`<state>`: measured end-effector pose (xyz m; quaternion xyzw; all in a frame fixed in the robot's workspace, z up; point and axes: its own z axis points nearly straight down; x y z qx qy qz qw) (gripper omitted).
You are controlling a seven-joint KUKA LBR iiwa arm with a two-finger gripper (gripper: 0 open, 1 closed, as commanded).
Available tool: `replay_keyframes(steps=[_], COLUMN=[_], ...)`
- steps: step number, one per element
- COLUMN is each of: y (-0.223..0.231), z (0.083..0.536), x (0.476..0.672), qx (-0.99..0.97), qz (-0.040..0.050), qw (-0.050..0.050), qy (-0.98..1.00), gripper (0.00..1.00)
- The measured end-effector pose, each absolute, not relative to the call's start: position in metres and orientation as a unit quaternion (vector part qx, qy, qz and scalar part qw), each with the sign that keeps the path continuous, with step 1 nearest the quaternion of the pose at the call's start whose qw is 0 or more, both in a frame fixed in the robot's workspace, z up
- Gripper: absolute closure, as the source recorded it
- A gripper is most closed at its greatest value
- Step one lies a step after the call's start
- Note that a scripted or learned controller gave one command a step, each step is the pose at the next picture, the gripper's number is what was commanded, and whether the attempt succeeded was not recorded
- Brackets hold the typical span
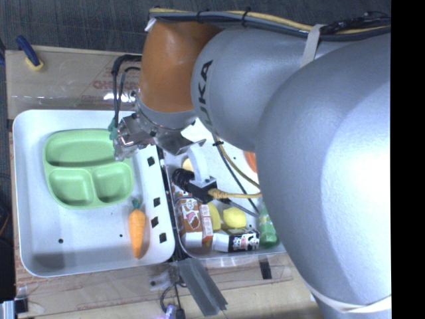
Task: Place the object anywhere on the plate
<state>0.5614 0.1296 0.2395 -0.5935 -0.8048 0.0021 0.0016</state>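
Observation:
A green plate with three compartments lies in the left white bin. An orange toy carrot with a green top lies on the bin floor just right of the plate's lower corner. The arm's orange band and grey wrist hang over the divide between the bins. My gripper sits at the plate's upper right edge. Its tips are hidden by the wrist hardware.
The right bin holds a brown packet, a yellow lemon-like piece, a black-and-white bottle and a green item. The big grey arm covers most of that bin. A blue clip lies at the bench's far left corner.

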Motion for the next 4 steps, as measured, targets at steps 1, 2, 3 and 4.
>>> replay_keyframes(steps=[1, 2, 3, 4], y=[0.191, 0.188, 0.204, 0.196], z=[0.276, 0.232, 0.274, 0.244], x=[0.638, 0.558, 0.57, 0.485], qx=[-0.601, -0.556, -0.457, -0.394], qz=[0.0007, 0.0024, 0.0002, 0.0017], qw=[0.0, 0.002, 0.0, 0.001], qy=[-0.8, -0.831, -0.89, -0.919], gripper=[1.0, 1.0, 1.0, 1.0])
